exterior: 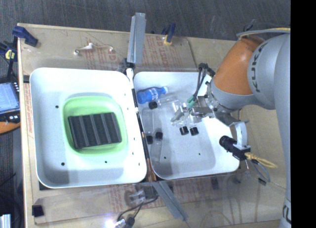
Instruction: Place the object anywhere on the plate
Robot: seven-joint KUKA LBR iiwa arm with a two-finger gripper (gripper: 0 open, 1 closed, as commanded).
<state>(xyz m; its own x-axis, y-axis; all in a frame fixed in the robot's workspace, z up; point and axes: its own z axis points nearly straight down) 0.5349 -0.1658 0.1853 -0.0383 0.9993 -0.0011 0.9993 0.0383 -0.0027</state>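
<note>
Grey gripper (187, 130) low in right bin (207, 165), black fingertips slightly parted, clasping nothing. Blue-capped clear bottle (157, 95) lying at ten o'clock from it (well apart). Green plate (94, 104) in left bin (42, 123).

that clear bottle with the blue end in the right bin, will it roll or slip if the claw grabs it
The bottle lies on its side on the smooth white floor of the right bin, so a nudge would probably roll it. It looks like clear, thin plastic, likely light and somewhat slippery, and may dent under a firm squeeze.
</note>
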